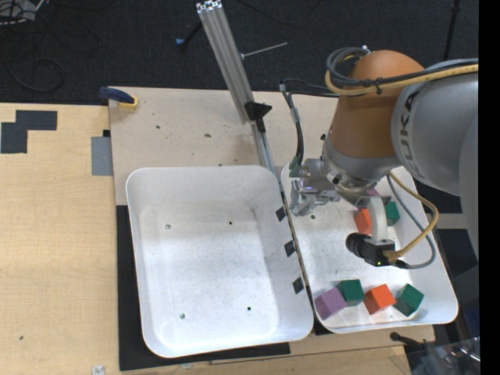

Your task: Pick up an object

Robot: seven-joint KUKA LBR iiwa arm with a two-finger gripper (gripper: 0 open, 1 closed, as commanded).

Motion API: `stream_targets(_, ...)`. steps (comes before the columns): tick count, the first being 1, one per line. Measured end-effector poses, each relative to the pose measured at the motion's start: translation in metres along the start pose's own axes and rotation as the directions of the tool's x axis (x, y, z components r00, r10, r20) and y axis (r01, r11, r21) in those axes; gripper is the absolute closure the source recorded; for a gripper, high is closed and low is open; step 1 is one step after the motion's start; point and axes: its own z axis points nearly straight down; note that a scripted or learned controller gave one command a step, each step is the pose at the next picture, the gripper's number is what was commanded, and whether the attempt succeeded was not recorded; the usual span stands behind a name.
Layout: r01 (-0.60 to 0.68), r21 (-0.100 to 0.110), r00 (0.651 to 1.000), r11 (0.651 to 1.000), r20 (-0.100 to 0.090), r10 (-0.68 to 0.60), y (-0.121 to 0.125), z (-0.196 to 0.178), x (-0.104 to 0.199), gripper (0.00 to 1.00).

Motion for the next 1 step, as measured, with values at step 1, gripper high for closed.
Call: stream_targets(1, 0.002, -0.002, 1.000, 1.000, 0.000, -0.002, 0.0055, 0.0029, 0.0609, 1.00)
